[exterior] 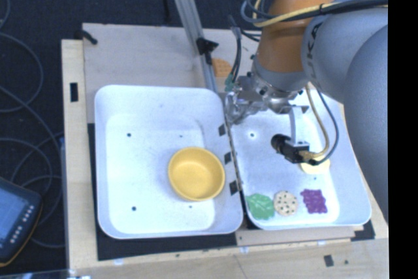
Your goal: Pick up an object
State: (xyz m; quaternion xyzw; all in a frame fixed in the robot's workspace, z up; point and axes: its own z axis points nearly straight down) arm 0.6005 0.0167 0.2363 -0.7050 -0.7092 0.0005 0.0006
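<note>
Tool (pixel 238 108) over right bin (pixel 346 202), fingers indistinct

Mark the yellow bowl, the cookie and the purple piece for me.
yellow bowl (pixel 195 173), camera view, inside bottom of the bowl.
cookie (pixel 285 203), camera view, middle of its top face.
purple piece (pixel 314 200), camera view, middle of its top.
</note>
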